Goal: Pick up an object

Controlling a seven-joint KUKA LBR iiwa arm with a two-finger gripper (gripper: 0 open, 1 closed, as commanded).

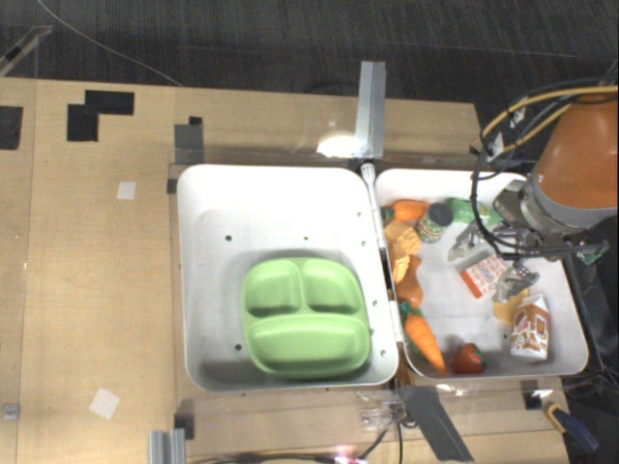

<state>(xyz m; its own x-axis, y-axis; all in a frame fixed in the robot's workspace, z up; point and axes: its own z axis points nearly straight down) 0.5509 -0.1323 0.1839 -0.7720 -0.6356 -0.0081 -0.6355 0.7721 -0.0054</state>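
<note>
a grey arm reaches over the right bin's far right corner, its jaws low among the clutter, likely hunting a pick. the left bin holds a green tray near its front edge. packets, carrots and a tomato crowd the right bin. whether the jaws are wide or narrow cannot be told; the arm hides what lies beneath.

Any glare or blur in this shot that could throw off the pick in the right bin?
Camera view: a bright glare spot sits on the bench behind the bins; the green tray casts a soft shadow on the left bin; the pincer area over the right bin looks slightly blurred, so small items beneath it are hard to separate.
</note>
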